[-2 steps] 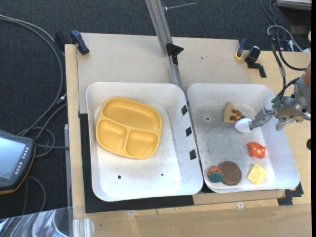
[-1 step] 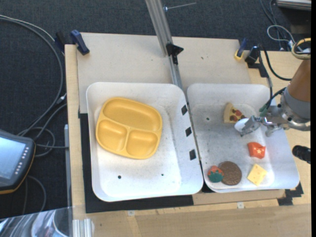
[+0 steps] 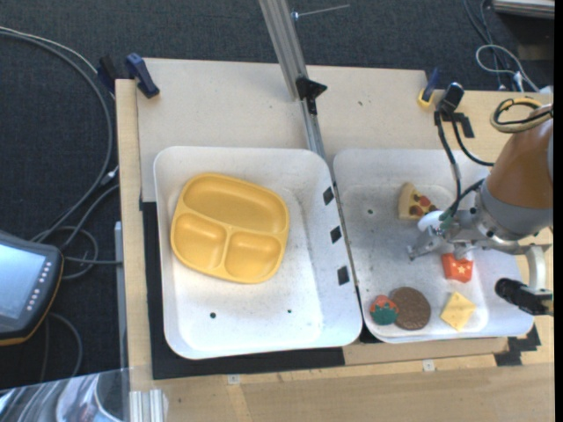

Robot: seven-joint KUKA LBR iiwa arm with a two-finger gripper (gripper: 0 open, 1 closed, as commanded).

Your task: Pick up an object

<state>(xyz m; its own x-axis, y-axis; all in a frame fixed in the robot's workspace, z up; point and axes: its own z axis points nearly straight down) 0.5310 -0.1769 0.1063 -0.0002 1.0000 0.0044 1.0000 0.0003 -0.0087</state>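
While the gripper hangs over the right bin, can't tell its state; I'd center it squarely on the orange block before squeezing.

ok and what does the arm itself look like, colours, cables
The arm comes in from the right: a broad orange band above a rounded grey wrist section. Below it sits a small metallic silver tool with some pale and green bits. Black cables trail beside it.
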